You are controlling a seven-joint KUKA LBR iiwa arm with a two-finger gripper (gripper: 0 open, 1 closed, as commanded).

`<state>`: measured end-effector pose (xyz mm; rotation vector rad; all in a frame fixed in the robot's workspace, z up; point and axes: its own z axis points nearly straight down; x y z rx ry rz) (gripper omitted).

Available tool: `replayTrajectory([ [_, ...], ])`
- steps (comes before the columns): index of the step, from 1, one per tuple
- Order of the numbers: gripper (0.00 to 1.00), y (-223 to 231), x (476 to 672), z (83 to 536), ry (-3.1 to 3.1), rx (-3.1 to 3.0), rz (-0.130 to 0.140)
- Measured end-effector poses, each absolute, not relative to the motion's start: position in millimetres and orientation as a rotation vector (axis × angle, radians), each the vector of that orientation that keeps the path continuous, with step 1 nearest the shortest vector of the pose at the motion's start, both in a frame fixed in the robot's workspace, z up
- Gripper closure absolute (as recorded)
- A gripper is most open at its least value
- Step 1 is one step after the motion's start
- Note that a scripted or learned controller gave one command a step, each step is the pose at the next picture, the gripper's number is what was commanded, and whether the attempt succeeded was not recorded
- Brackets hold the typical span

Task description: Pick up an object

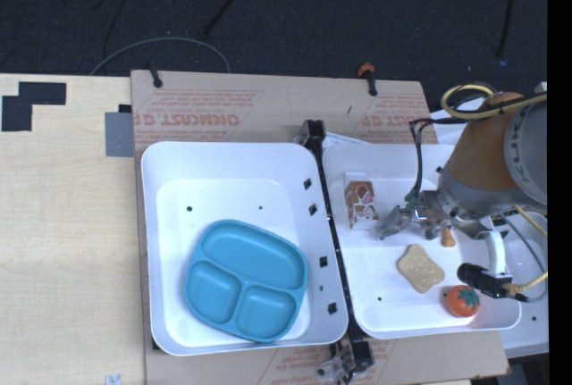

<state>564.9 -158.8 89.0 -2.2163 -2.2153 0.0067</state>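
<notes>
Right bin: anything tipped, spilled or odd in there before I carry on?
Nothing spilled. The small carton lies flat near the bin's left wall, the cracker and tomato sit apart on the floor. The gripper hangs low beside the carton.

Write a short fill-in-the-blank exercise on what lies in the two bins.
1. The blue divided tray lies in the ____ bin.
2. The tray has ____ compartments.
3. The tomato toy sits in the right bin's near ____ corner.
4. The pincer hovers beside the small ____.

Missing words: left; three; right; carton
</notes>
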Motion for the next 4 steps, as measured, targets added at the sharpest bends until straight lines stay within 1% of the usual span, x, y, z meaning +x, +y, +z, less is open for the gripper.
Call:
replayTrajectory([
  [1,1.0,-160.5,565.8,102.0,-2.213,-2.223,0.004],
  [4,1.0,-176.6,565.9,241.7,-2.225,-2.222,-0.002],
])
